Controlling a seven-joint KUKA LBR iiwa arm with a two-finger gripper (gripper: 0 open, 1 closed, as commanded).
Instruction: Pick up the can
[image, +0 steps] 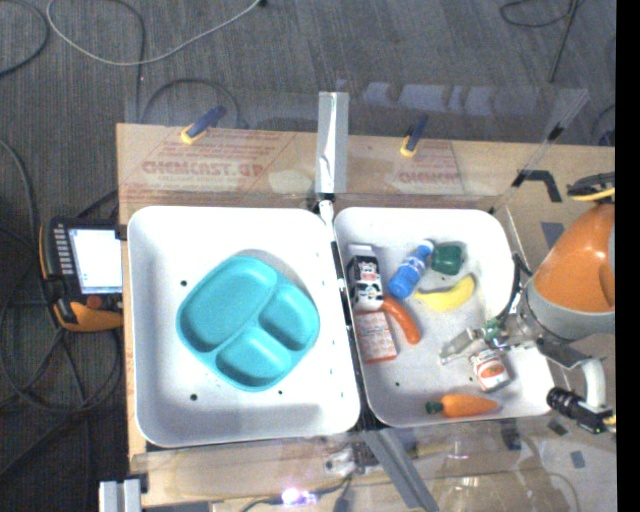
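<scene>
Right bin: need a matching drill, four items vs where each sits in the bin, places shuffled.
Items:
1. can
2. carrot
3. blue bottle
4. banana

Places:
A. along the bin's near edge
B. just below the green item, mid-bin
C. at the gripper, right side of bin
D. upper middle, tilted, left of the green item

Pairs: 1-C, 2-A, 3-D, 4-B

seen from above: my gripper (478, 343) low in the right bin (497, 226), just beside the can (491, 371) lying near the bin's right wall. carrot (464, 405) by the front edge; banana (447, 294), blue bottle (409, 270), green item (448, 257), red sausage (400, 320) & a carton (370, 310) further in. left bin (150, 330) holds a teal divided tray (250, 320).
</scene>
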